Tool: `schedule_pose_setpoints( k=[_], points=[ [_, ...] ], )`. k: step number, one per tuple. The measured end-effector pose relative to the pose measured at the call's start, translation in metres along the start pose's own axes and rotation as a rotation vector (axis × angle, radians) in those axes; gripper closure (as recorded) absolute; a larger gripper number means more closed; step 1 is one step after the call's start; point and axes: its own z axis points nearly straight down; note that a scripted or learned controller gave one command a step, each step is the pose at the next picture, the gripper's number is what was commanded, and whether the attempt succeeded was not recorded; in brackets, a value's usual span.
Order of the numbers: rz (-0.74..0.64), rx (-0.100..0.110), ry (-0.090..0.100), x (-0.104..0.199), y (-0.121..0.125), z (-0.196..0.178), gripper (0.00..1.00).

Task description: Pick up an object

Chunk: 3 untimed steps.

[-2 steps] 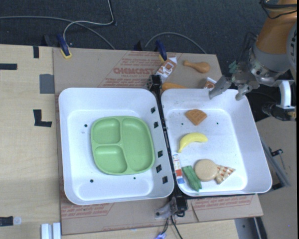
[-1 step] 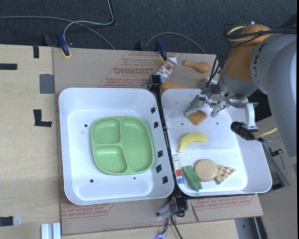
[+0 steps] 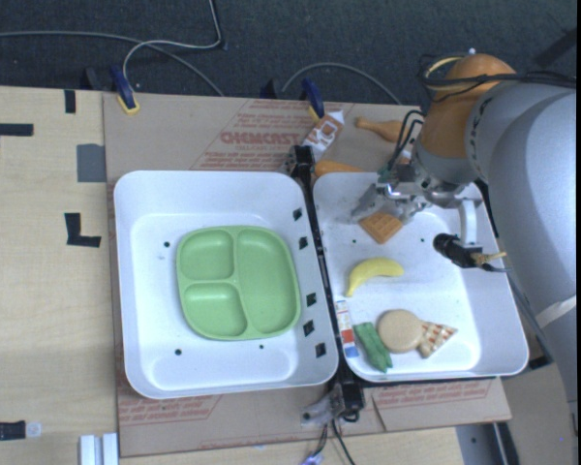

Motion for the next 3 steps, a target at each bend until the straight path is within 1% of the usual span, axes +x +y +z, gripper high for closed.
schedule_pose_setpoints(
  k=[1,2,3],
  points=[
    [-0.002,-0.001,0.0,0.001,0.001,-0.01,1.0],
    [-0.002,0.0,0.0,0.001,0.001,-0.01,0.0],
    [0.001,0.0,0.0,-0.003,-0.05,0.0,0.0]
  ],
)
